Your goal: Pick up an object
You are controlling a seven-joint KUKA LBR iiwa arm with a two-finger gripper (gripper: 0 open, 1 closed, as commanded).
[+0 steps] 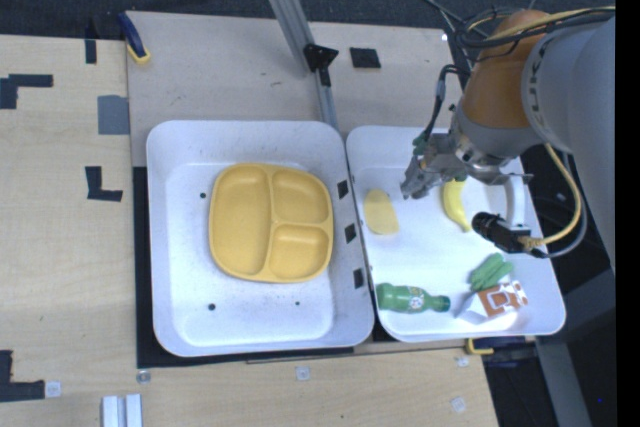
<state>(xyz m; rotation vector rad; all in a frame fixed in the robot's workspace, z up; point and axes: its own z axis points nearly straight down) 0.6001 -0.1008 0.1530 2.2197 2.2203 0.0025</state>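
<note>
We judge the approach step: the gripper point(418, 177) hangs over the right bin point(400, 143), empty (jaw state unclear). Next, descend onto the banana point(455, 205) beside it.

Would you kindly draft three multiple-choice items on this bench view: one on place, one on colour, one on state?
1. Where does the divided plate lie?
A. left bin
B. right bin
C. bare bench

2. What colour is the bottle?
A. red
B. green
C. blue

3. How does the bottle rest?
A. upright
B. on its side
C. hanging from the arm

Key:
1 A, the plate sits in the left bin.
2 B, its body is green.
3 B, it lies flat along the near wall of the right bin.
</note>
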